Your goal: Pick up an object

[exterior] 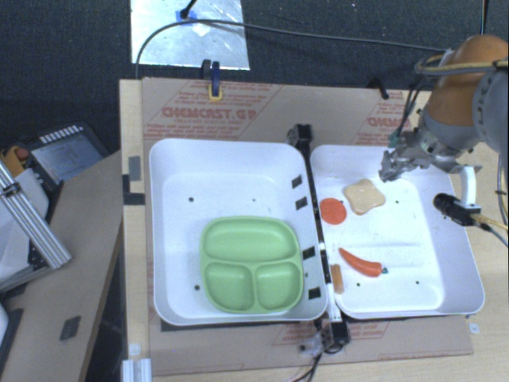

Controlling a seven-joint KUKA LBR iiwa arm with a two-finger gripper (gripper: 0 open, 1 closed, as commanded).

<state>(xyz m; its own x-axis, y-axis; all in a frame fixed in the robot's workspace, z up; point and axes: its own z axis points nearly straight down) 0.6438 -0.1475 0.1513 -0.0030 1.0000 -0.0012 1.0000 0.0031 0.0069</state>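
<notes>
The grey arm with its orange band (469,62) reaches in from the right, and its two-finger gripper (391,168) hangs over the far part of the right-hand shallow white bin (445,293), close inside that bin's back wall. How far its fingers are parted cannot be told; nothing shows between them.

Just below and to the near side of the gripper lies one pale tan slice of bread-shaped toy (364,196), apart from the fingertips. Beside the bread, further toward the divider, sits one flat red round disc (333,212). Nearer the front of the bin, well away from the gripper, lies one red-orange chilli-shaped toy with a green tip (362,263). One small orange stick (337,279) lies against the bin's left wall by the divider. The floor to the right and front of the chilli is bare white, leaving open room toward the front and right walls.

Across the divider from the gripper, the left-hand white bin (175,173) holds one light green plastic plate with three compartments (251,263), set toward its front right corner and near the front wall.
</notes>
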